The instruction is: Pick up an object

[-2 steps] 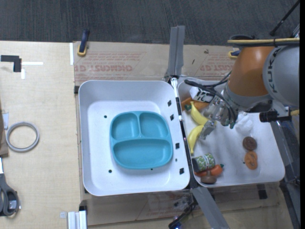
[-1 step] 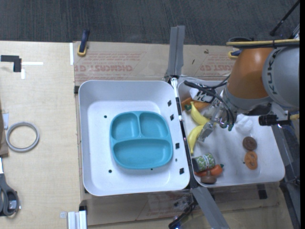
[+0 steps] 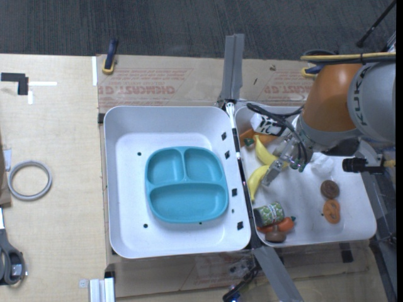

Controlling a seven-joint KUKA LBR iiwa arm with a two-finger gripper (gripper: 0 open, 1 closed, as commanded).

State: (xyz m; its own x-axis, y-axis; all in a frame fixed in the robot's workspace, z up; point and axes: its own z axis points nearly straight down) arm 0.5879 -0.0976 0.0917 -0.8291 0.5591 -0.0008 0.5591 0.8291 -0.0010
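A: Reaching phase, camera view: gripper [image 3: 275, 170] low in right bin [image 3: 352, 231], by its left wall. Nothing gripped.
B: Finger state?
A: Looks apart, astride banana [image 3: 257, 178].
B: Target descr.?
A: Yellow, curved, lying along left wall; 2nd one above it.
B: Next req.?
A: Prob. close, then lift straight.
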